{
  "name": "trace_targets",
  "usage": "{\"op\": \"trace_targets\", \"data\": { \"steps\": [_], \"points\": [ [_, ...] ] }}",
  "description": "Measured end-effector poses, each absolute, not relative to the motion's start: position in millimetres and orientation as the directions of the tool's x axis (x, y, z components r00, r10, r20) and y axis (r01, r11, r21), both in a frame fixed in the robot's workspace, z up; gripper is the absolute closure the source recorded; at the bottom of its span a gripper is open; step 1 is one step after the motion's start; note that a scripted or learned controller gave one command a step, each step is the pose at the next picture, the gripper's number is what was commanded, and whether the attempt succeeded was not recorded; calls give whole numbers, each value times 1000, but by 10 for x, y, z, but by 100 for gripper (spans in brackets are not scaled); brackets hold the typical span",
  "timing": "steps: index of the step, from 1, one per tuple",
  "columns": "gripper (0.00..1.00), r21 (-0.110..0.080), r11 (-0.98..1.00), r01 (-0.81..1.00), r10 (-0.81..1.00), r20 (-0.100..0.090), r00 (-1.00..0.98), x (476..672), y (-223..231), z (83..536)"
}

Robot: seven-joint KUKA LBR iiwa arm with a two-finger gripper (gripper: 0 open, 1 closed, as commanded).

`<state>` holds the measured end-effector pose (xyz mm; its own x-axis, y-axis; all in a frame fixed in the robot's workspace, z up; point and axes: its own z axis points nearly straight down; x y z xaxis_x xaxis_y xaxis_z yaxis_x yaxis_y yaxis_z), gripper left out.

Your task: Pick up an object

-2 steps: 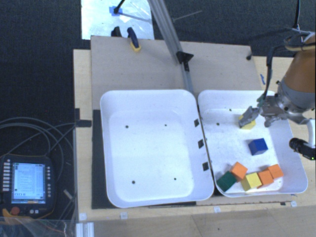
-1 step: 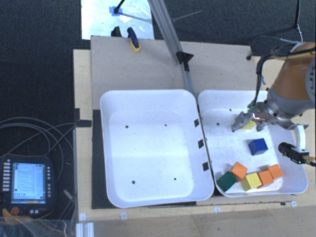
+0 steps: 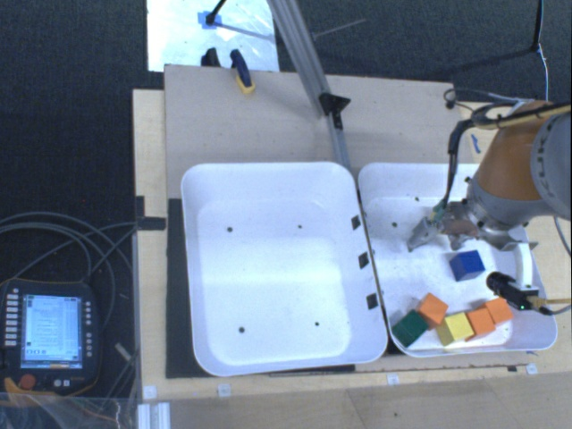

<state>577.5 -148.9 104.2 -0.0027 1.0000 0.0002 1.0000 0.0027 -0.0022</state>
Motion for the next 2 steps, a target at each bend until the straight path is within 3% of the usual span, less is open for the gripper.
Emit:
{"op": "trace_targets", "data": {
  "steps": [1, 2],
  "points": [
    [100, 4, 4, 1000, 1000, -1, -4, 5793, -1496, 1183],
    [100, 6, 1, 1000, 1000, -2, -1, 5739, -1558, 1671]
  ]
}}
